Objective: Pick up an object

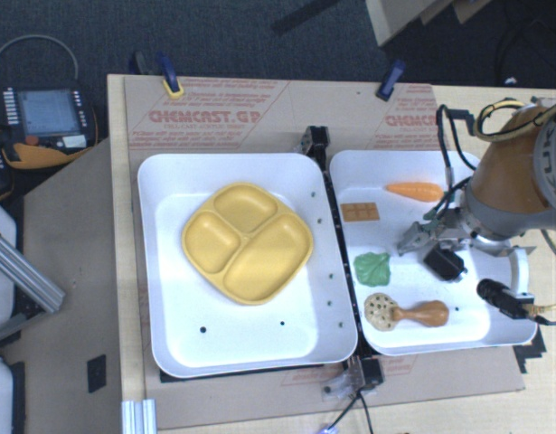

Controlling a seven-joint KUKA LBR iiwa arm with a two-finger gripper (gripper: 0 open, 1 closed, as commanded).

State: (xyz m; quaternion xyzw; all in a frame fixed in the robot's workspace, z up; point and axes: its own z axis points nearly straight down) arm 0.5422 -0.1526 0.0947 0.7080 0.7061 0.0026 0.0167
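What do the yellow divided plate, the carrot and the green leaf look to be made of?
The yellow divided plate looks like moulded plastic: one even colour, rounded compartment ridges, a soft sheen. The carrot seems to be toy plastic, a uniform smooth orange, though rubber is possible. The green leaf looks like flexible plastic or rubber, flat with a wavy edge and a matte finish; the view is too coarse to be sure.

Glowing yellow, a divided plate (248, 240) is lying in a white bin (160, 269); an orange carrot (415, 190), green leaf (372, 268) and tan cracker (359, 212) are showing nearby.
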